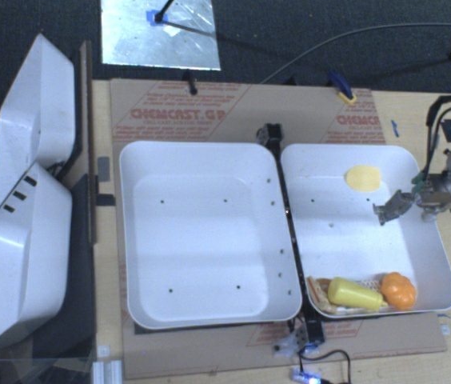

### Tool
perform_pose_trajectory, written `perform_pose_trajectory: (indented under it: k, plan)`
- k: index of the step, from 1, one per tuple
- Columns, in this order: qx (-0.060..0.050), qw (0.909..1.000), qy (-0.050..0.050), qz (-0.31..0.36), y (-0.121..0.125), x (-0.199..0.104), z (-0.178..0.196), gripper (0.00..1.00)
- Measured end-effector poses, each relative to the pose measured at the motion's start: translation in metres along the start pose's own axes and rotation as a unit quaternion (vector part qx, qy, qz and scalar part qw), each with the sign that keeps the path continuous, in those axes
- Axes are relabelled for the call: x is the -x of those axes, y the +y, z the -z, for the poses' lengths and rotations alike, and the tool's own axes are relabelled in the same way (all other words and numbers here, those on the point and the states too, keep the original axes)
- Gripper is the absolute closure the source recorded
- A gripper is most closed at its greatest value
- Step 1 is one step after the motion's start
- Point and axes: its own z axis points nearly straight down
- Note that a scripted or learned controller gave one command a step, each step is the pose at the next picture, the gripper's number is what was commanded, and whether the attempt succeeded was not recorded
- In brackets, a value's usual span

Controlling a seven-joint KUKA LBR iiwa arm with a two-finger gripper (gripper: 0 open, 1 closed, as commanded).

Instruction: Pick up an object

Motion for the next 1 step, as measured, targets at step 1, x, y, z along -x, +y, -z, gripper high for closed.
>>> perform_pose_trajectory:
  k: [1]
  plan:
    - [0.0, 1.0, 0.0, 0.0, -0.0097, 0.0011, -0.0478, 0.0]
